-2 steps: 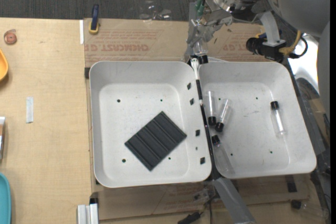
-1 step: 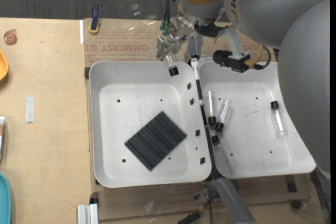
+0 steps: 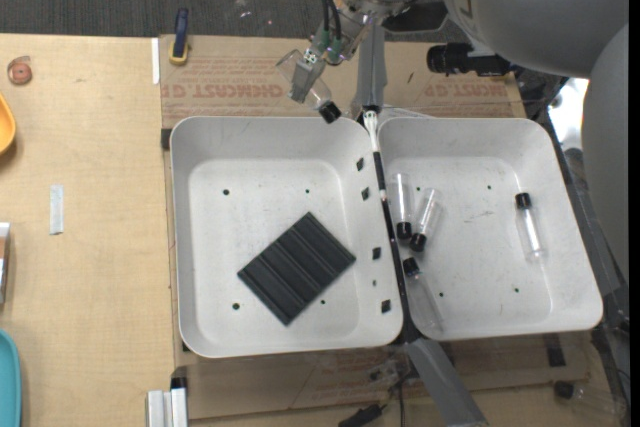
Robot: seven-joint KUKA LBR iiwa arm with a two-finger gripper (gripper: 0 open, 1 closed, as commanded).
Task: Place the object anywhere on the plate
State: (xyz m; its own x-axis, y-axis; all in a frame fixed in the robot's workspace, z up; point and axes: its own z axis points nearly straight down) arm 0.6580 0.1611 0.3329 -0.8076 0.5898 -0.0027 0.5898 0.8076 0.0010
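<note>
Hanging at the top centre of the frame, above the back rims of the two bins, the gripper [image 3: 318, 55] carries a clear vial with a black cap [image 3: 312, 91]. The vial's upper end sits at the fingertips, though how far the jaws are parted cannot be told. Its long axis runs on a slant, the black cap pointing down and to the right, toward the seam between the bins.

The dark ribbed plate [image 3: 296, 267] lies flat in the lower middle of the left bin [image 3: 200, 165], turned diagonally to the bin's walls, well apart from the held vial.

In the right bin [image 3: 560, 175], three more vials [image 3: 412, 220] cluster near its left wall, caps toward the bottom of the frame. A fourth vial [image 3: 528, 225] lies alone toward the right, cap at its upper end.
</note>
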